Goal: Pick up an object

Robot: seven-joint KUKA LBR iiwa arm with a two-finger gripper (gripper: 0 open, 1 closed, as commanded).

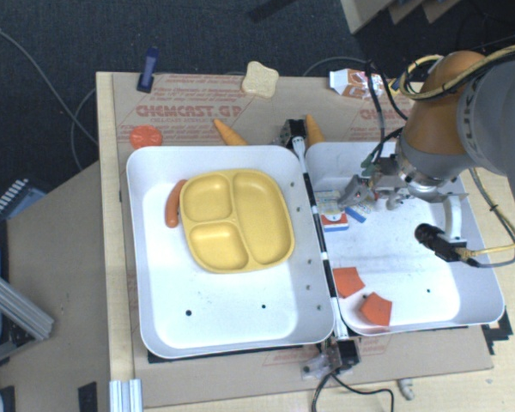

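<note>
My gripper [359, 197] hangs low over the upper left part of the right bin [429, 303], reaching in from the right. Just below and left of it lies a small red, white and blue item [334, 222], close to the bin's left wall; I cannot tell whether the gripper touches it. Two orange blocks [349, 281] [377, 309] sit in the bin's lower left corner, well apart from the gripper.
The left bin [232, 320] holds a yellow divided plate [237, 220] with a red sausage [172, 204] against its left side. Behind the bins on the board lie a bread slice [259, 78], a carrot [229, 133], a red disc [143, 136] and a blue item [148, 69].
</note>
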